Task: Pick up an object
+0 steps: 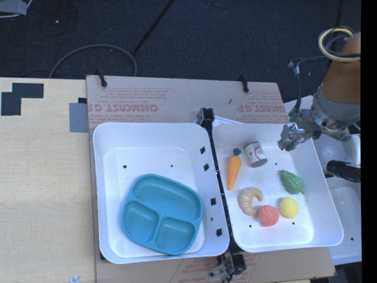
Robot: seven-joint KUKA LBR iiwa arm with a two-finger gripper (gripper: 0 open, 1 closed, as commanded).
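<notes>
The arm [341, 81] is cut off at the right edge, and the tool's [290, 138] finger state is unreadable.

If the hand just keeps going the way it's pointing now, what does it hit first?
Probably the small can. The hand sits at the right bin's upper right edge, pointing down and left, and the can lies nearest along that line. Height is unclear, so it might meet bare bin floor first.
</notes>
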